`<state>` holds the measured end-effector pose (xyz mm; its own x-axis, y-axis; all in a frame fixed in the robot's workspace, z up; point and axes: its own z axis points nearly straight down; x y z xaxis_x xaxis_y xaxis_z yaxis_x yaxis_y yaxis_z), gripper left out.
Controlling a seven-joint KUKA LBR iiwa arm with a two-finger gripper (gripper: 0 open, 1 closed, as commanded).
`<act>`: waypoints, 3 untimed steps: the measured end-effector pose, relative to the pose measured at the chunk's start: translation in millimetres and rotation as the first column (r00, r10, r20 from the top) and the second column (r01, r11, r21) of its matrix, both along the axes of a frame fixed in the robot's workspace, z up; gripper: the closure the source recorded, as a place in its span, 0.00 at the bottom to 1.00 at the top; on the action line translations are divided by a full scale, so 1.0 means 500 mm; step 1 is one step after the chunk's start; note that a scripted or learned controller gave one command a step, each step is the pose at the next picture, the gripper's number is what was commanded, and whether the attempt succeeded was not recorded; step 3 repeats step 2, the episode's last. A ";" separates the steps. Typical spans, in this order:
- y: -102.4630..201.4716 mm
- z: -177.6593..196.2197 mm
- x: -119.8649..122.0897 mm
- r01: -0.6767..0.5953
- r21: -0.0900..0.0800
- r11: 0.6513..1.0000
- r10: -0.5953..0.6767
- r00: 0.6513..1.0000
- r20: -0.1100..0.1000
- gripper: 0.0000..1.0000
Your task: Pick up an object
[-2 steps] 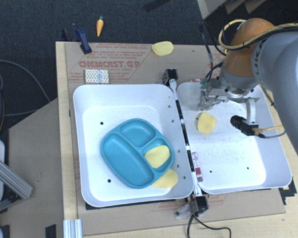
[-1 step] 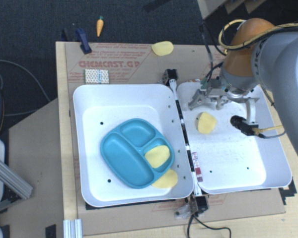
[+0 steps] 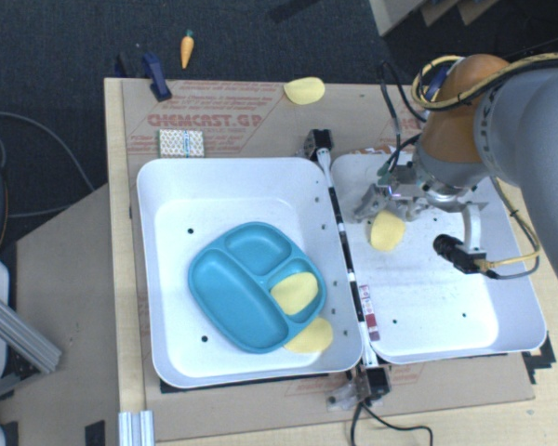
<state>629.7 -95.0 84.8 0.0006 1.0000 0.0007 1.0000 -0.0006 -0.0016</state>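
From the camera view, a yellow piece [image 3: 387, 232] lies in the right bin [image 3: 428, 328], near its upper left corner. The gripper [image 3: 391, 204] hangs directly over it, touching or nearly so; whether it is spread or pinching, I cannot tell.

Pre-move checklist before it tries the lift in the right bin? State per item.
1. Target present: yellow piece lies in the right bin - ok.
2. Gripper placed right above the piece - ok.
3. Piece between the fingers - cannot tell.
4. Room around target: nothing else lies near it on the bin floor - ok.
5. Cable hangs low beside the wrist, over the bin - not ok, could snag.
6. Left bin untouched: blue tray holds one yellow piece, another lies at its edge - ok.
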 end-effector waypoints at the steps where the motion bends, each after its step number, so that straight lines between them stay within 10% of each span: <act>1: 0.000 0.020 0.001 0.001 0.000 1.000 -0.001 1.000 0.001 1.00; 2: 0.085 0.200 -0.028 -0.002 -0.001 1.000 0.002 1.000 0.003 1.00; 3: 0.085 0.200 -0.028 -0.002 -0.001 1.000 0.002 1.000 0.003 1.00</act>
